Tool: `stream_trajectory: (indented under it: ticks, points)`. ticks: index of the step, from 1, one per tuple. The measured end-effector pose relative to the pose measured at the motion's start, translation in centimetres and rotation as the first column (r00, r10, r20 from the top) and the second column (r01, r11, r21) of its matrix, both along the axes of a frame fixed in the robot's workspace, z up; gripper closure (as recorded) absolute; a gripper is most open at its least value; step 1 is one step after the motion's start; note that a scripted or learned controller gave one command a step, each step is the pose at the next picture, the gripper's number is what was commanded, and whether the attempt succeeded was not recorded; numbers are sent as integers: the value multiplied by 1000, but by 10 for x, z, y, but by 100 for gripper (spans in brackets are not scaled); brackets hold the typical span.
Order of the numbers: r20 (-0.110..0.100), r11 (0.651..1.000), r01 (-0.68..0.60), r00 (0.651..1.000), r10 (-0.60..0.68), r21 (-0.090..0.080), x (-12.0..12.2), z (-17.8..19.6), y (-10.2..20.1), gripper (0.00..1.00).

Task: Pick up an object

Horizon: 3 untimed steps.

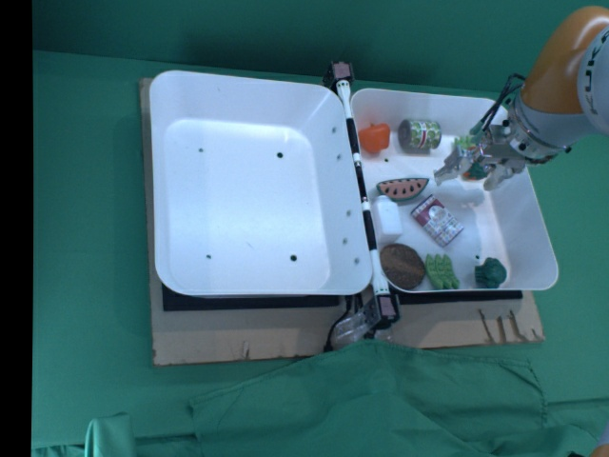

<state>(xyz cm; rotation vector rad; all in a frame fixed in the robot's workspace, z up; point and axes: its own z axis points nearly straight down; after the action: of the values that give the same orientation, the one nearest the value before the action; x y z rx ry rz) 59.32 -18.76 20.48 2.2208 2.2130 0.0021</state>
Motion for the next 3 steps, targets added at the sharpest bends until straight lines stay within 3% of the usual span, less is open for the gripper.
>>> stream_trajectory:
  ticks: [1,2,3]
  points:
    - [2,1000,-5,1000,5,-2,62,-21,20,0]
    - [8,1000,-2,1000,2,-4,46,-19,48,0]
    - [17,1000,2,1000,-2,-6,48,-5,46,100]
